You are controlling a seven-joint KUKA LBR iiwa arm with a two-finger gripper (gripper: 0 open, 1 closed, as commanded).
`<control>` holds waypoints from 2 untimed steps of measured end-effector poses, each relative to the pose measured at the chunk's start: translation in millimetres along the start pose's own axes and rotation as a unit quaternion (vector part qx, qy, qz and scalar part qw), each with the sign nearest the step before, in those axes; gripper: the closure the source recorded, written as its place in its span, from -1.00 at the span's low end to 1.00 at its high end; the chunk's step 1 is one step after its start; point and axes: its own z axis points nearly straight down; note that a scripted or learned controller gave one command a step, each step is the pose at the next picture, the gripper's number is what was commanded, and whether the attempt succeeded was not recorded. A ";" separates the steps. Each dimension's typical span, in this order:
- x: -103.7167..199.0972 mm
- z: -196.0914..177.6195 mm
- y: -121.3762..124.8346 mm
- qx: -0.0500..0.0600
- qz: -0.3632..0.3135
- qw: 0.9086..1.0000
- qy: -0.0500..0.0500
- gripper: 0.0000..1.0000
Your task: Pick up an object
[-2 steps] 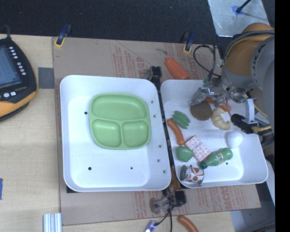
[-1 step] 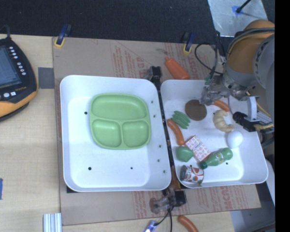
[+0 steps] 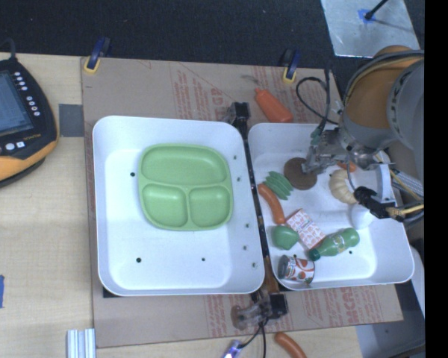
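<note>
A: Any readable writing?

B: Red print on the cardboard (image 3: 172, 88) covering the tabletop (image 3: 37, 230); too blurred to read.

A: The bins?

B: Left bin (image 3: 112, 259) holds a green divided plate (image 3: 185, 186). Right bin (image 3: 392, 259) holds a green bottle (image 3: 334, 243), a small red-and-white carton (image 3: 305, 227) and a can (image 3: 296, 270), labels illegible.

A: End effector (image 3: 319, 157)?

B: Over a brown disc (image 3: 299, 174); can't tell its state.

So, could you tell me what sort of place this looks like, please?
Probably a robotics lab bench set up for grasping trials: two white bins on clamped cardboard, toy food such as a green bottle, and a teach pendant at the left.
</note>
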 end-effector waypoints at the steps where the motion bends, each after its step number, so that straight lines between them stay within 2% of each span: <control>1: 0.3 1.6 -0.9 0.001 0.000 1.000 0.000 -1.00; 2: -0.2 -9.1 -0.5 0.002 -0.001 1.000 0.001 1.00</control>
